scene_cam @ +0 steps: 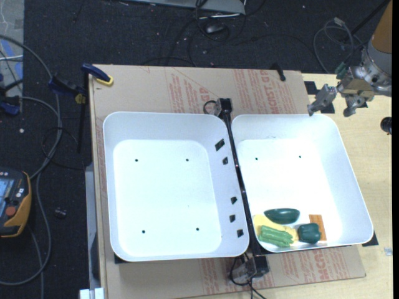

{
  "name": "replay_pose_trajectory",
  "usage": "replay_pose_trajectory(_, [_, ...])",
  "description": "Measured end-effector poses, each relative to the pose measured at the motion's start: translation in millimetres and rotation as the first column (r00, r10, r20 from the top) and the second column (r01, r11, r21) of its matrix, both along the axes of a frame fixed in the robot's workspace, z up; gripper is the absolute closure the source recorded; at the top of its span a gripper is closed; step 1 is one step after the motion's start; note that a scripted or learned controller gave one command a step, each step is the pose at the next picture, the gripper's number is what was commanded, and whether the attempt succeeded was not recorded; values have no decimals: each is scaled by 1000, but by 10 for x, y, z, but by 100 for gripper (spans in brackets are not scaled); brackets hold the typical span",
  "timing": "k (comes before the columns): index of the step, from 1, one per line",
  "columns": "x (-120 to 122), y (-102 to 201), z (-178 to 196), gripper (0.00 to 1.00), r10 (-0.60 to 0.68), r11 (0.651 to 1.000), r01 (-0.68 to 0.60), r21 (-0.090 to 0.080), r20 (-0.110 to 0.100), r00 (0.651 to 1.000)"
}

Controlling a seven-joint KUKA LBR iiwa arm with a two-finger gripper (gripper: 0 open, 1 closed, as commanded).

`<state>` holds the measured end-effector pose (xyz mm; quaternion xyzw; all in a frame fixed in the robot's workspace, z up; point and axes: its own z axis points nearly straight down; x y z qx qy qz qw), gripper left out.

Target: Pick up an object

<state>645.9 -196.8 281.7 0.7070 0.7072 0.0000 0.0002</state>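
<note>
the jaws point(339, 98) hang spread apart with nothing between them, above the bench beyond the far right corner of the right bin point(349, 167). the things to pick lie bunched at that bin's near edge: a dark green oval piece point(282, 215), a light green ridged piece point(275, 236), a small teal lump point(308, 233) and an orange block point(317, 220). this looks like the approach step; next the arm must travel across the bin, settle over one piece and descend.
</note>
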Motion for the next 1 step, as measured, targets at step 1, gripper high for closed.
replay_pose_trajectory(1, [-1074,256,-427,0,-1,1000,1,1,-3,1000])
